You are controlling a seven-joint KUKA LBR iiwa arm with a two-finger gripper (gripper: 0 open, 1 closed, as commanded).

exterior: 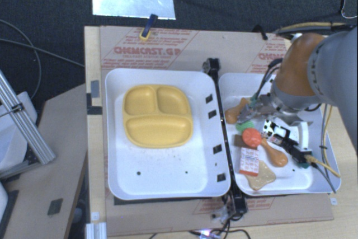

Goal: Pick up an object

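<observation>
My gripper (253, 110) reaches down into the right bin (319, 176), in its upper left part. Just left of it lies a tan drumstick-shaped toy (234, 113), touching or nearly touching the gripper tip. Right below the gripper sits a small green piece (244, 126). Under that is a red-orange toy (251, 137) with a tan handle (276, 156) pointing to the lower right. A red and white packet (249, 160) and a flat tan piece (262, 177) lie at the bin's near edge. Nothing is visibly held.
The left bin (168, 176) holds a yellow divided plate (157, 116) in its upper half. A black divider strip (221, 120) runs between the bins. The arm's grey and orange body (305, 73) hangs over the right bin's far side.
</observation>
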